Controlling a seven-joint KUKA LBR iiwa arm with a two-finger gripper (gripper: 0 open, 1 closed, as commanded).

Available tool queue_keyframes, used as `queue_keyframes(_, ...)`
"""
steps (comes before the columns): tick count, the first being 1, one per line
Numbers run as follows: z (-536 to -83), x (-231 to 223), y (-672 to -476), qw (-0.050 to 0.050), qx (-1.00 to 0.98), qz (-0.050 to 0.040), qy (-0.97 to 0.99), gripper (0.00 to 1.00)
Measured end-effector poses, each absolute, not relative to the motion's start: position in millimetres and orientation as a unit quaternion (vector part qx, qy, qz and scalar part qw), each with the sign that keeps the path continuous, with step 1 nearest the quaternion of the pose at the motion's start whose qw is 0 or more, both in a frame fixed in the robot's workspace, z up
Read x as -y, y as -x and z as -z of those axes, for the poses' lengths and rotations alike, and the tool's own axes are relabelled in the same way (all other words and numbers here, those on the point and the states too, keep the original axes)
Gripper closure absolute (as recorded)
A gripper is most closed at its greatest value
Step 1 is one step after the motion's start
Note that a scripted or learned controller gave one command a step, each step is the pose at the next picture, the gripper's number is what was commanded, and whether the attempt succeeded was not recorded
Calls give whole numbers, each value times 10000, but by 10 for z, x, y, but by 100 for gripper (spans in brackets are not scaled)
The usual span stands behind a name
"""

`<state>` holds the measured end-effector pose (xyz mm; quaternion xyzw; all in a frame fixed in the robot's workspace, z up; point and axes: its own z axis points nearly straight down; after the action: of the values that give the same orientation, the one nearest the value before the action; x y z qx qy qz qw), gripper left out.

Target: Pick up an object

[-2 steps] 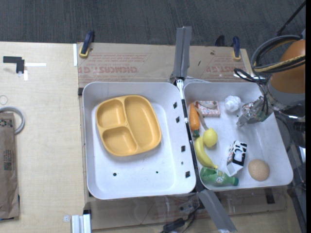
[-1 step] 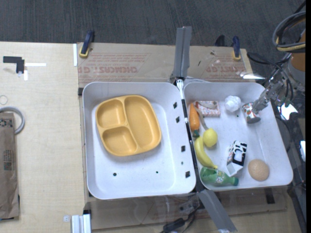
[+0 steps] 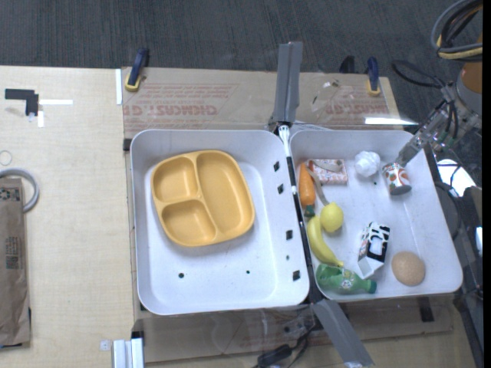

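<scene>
- The gripper [image 3: 402,156] sits low over the far right corner of the right bin [image 3: 445,228], right at a small red-and-white can [image 3: 397,179], its tip apparently touching the top of it.
- Whether it is spread, pressed together or pinching the can cannot be told; the tip is too small and blurred.
- The can looks to rest on the bin floor, so the pick is judged not yet done: a firm grasp and a lift remain.
- Other candidates lie in the same bin: a crumpled white ball [image 3: 367,162] just left of the can, a pink-and-white packet [image 3: 328,172], an orange carrot [image 3: 307,186], a lemon [image 3: 331,218], a banana [image 3: 317,241], a green bottle [image 3: 345,281], a black-and-white carton [image 3: 374,245] and a tan egg-shaped ball [image 3: 408,268].
- The left bin [image 3: 146,228] holds a yellow divided plate [image 3: 202,198].
- The can stands close to the bin's far and right walls, which likely crowds the gripper; the white ball nearby could be nudged.
- The desk [image 3: 61,205] to the left bears a brown bag [image 3: 13,259], well apart.
</scene>
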<state>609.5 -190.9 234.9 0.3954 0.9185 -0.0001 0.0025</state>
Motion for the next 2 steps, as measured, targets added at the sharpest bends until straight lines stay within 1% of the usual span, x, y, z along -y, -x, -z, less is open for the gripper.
queue_keyframes(1,-2000,2145,-6458,19,-9346,4,-3558,100)
queue_keyframes(2,-2089,2217,-6526,30,-9430,6,-3327,100)
